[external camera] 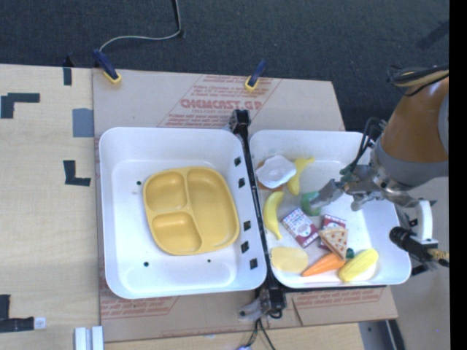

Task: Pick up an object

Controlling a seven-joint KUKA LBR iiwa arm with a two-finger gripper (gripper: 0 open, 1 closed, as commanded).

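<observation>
Red printed lettering on the brown cardboard sheet (211,104), in the upper middle of the frame above the two bins, reads roughly "CHEMCAST GP". Smaller red print on the sheet's lower edge is too small to read.

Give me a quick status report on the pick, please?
Claw low in right bin, over a green item. Grip state unclear. Banana, small carton, carrot crowd close by. Yellow tray sits in left bin.
</observation>
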